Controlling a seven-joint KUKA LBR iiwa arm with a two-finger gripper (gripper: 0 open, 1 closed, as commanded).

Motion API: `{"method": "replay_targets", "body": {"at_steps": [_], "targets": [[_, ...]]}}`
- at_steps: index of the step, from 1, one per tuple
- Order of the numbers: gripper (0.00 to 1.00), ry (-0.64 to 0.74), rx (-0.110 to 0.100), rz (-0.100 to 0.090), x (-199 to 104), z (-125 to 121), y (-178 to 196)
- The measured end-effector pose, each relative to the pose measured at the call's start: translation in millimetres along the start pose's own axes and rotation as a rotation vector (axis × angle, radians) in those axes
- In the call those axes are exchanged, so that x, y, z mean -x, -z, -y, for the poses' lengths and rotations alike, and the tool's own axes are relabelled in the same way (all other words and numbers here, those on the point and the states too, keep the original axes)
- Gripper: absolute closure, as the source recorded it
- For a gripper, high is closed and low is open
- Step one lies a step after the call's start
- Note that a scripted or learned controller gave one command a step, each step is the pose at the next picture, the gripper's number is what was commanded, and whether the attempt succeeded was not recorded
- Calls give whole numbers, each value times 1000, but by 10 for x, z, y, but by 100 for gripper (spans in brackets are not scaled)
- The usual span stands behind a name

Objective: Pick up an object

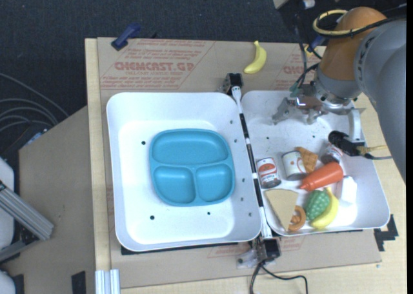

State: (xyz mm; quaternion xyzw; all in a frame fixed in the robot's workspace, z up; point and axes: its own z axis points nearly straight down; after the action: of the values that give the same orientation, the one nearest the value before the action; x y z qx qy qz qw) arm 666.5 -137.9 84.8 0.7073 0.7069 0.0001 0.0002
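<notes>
Carrot (322, 176), orange and tapered, lies in the right bin (374, 212), long axis left-right, tip far-right; gripper (298, 107) state unclear

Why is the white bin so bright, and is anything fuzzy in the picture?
In the camera view, overhead light glares off the left bin, washing out its rim; the blue tray looks crisp, while the claw and the toy pile by the carrot look slightly soft.
</notes>
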Motion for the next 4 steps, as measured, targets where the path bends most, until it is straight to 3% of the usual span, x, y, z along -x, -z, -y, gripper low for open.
{"method": "replay_targets", "body": {"at_steps": [2,3,4], "targets": [[0,1,1,1,78,-2,1],[100,1,4,1,76,-9,105],[0,1,3,1,75,-8,104]]}}
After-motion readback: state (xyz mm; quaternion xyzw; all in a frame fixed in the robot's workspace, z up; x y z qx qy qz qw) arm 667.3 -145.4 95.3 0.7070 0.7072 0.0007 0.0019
